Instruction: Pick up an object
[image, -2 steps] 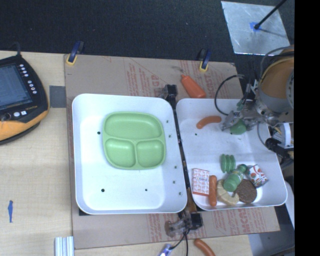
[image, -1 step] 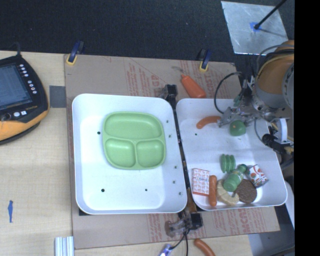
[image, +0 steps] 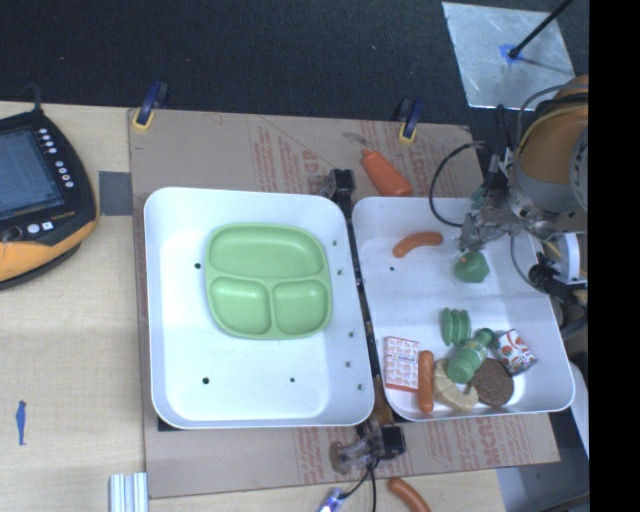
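Over the right bin (image: 372, 300), the claw (image: 478, 238) — its spread impossible to tell — hangs just above a green toy vegetable (image: 472, 267), needing a centred, straight descent before closing.

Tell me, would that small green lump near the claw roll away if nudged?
Probably. The green lump looks rounded and lies loose on the right bin's smooth floor, so a push from the end effector might roll or slide it. It seems small, likely light.
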